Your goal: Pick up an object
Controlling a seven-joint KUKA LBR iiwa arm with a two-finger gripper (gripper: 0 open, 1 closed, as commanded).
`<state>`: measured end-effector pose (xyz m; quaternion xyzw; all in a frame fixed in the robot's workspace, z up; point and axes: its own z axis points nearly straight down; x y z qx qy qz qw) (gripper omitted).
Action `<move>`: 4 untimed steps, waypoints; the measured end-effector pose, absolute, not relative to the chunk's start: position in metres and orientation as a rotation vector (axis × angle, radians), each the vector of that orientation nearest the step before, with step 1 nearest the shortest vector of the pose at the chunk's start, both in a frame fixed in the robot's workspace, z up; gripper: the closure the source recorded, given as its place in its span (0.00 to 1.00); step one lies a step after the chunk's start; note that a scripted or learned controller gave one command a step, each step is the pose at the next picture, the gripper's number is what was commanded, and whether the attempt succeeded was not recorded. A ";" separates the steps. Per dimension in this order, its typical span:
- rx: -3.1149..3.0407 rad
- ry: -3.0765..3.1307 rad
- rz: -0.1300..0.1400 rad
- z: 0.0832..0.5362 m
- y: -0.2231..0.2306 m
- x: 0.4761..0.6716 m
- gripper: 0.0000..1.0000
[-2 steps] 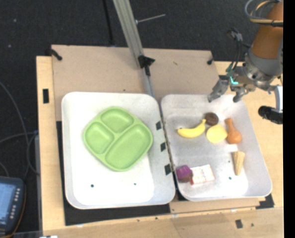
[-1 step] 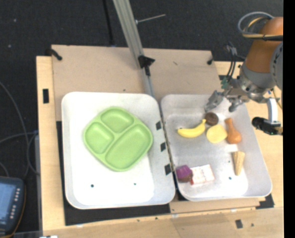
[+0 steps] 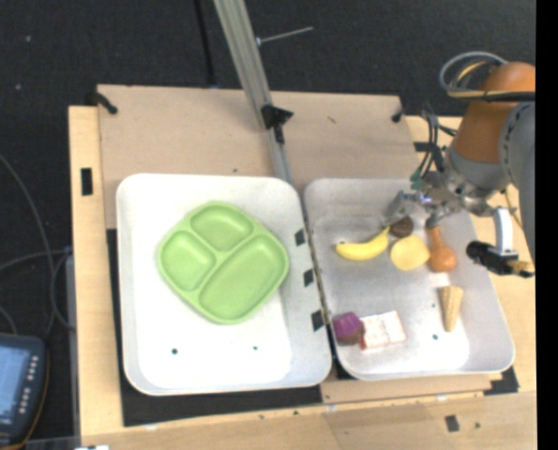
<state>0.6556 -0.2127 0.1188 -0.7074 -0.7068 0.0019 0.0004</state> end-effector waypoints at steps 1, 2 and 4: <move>-2.223 -2.222 0.004 0.101 -0.214 0.656 0.00; -2.225 -2.227 0.001 0.114 -0.215 0.657 1.00; -2.225 -2.226 -0.004 0.222 -0.225 0.662 1.00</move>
